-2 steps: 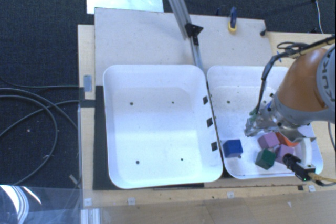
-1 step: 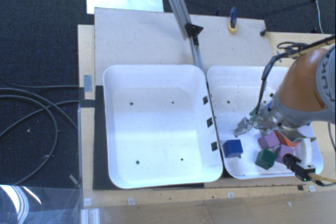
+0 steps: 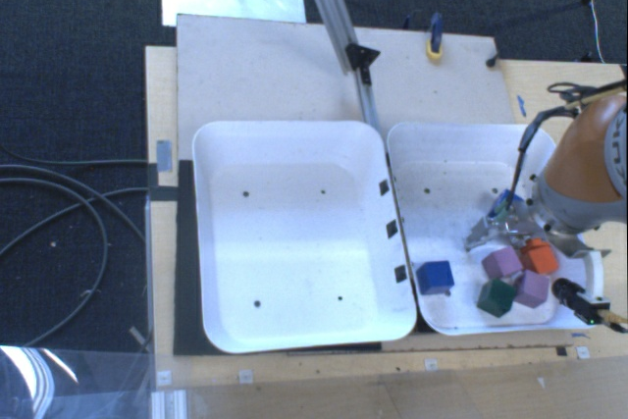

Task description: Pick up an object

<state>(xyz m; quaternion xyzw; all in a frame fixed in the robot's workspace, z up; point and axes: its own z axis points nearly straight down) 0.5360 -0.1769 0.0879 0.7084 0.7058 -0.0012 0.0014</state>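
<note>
Five small blocks sit in the right bin (image 3: pixel 442 162), all toward its near right corner: a blue block (image 3: pixel 435 277) alone by the bin's left wall, then a tight cluster of a green block (image 3: pixel 496 297), two purple blocks (image 3: pixel 502 263) (the second one just beside the green) and an orange block (image 3: pixel 539 257). The left bin (image 3: pixel 285 231) has only bare white floor with a few dark dots. The gripper (image 3: pixel 498 229) hangs low over the cluster, just above the nearer purple block, and whether it is spread or pinched I cannot tell; nothing is visibly held.

The blocks look like light, stiff cubes, probably foam or wood, with flat faces and no sheen, so I judge them easy to pinch across two opposite faces and unlikely to slip or break. The blue block is the cleanest target, since it stands apart with room on both sides. Those in the cluster touch or nearly touch, leaving little gap for a finger, and a closing pinch there may shove a neighbour aside.
</note>
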